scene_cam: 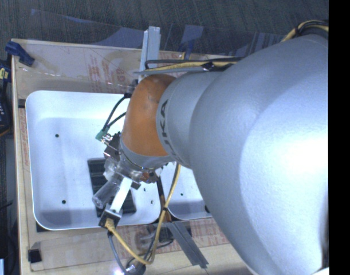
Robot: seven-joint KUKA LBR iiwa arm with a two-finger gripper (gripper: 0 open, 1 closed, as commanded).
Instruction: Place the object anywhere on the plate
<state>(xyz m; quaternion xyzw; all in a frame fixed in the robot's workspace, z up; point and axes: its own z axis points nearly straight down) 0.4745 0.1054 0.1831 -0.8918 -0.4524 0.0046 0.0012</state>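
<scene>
Camera view: arm (249,142) comes in from 3 o'clock and covers most of the right half. The orange band (143,119) sits near centre, with the wrist below it pointing toward 7 o'clock.

Gripper (109,202) hangs over the left bin (43,153), in the bin's 5 o'clock corner. Finger state: cannot tell (wrist hardware and cabling block the tips from this angle).

Dark flat object (97,173) lies on the left bin floor, directly under and beside the gripper, partly hidden by it. It could be the plate or the task object; I cannot tell which. Nothing is visibly clamped.

Right bin (186,202): a strip of its near-left corner peeks out under the arm at 6 o'clock.

Yellow cable (169,193) drops from the wrist toward the bench's front edge. Black cable (114,116) loops at 9 o'clock of the orange band.
</scene>
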